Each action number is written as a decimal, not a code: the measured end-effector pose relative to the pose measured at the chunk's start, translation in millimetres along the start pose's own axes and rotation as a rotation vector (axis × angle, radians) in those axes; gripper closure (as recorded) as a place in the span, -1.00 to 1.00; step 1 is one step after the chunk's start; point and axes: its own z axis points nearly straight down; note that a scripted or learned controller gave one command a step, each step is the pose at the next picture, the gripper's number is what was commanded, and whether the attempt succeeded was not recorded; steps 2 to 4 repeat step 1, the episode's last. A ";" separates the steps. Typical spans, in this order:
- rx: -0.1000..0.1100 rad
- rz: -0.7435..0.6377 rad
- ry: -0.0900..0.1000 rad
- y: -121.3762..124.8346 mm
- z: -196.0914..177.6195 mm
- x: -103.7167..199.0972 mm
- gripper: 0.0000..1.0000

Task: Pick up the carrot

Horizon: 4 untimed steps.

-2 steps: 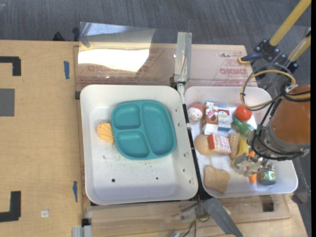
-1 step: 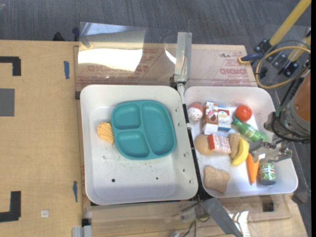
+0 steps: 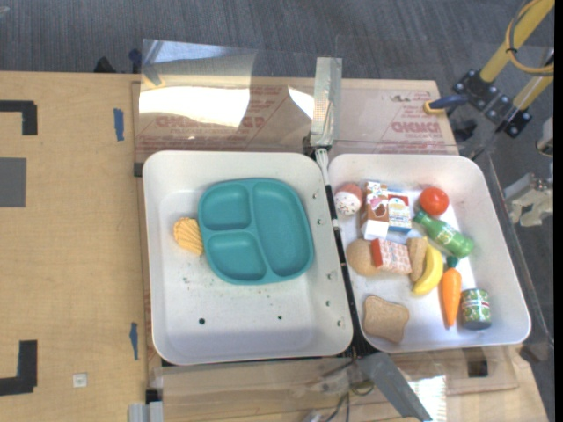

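Two white bins sit side by side on the bench. Within the right bin (image 3: 506,236), the carrot (image 3: 449,295) lies near the front right corner, between a banana (image 3: 428,271) and a small green can (image 3: 475,309), seemingly touching both. A teal divided plate (image 3: 255,229) fills the left bin (image 3: 167,323), a yellow shell-shaped toy (image 3: 187,234) against its left edge.

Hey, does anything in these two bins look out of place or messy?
Slightly. A tan shell-shaped toy lies loose on the left white bin's floor, touching the teal divided plate's left edge rather than sitting in a compartment. Dark specks dot that bin's floor. The orange carrot lies among crowded toy food in the right bin.
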 end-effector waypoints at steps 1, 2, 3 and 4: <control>-0.019 -0.140 -0.004 39.3 75.2 40.4 1.00; -0.019 -0.140 -0.004 39.3 75.2 40.4 1.00; -0.019 -0.140 -0.004 39.3 75.2 40.4 1.00; -0.019 -0.140 -0.004 39.3 75.2 40.4 1.00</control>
